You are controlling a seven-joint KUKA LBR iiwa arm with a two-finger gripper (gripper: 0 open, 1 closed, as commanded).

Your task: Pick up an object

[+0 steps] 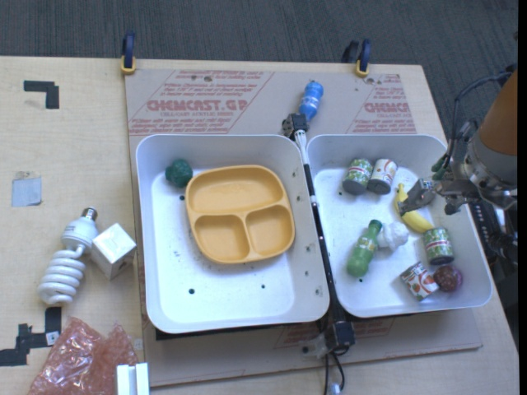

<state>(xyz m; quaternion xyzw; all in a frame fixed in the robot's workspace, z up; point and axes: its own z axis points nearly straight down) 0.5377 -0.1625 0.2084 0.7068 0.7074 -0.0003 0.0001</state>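
Gripper (pixel 424 194) hung at right white bin's (pixel 329 220) right edge, jaw state unreadable, just above small yellow plastic banana (pixel 417 220); I'd centre over banana, clear of nearby green-labelled can (pixel 438 244), before descending.

My arm (pixel 504 126) comes in from the right, the orange band showing above my grey wrist. My gripper (pixel 422 194) hangs low at the end of it, pointing leftward; how my fingers stand I cannot make out amid the dark metal.
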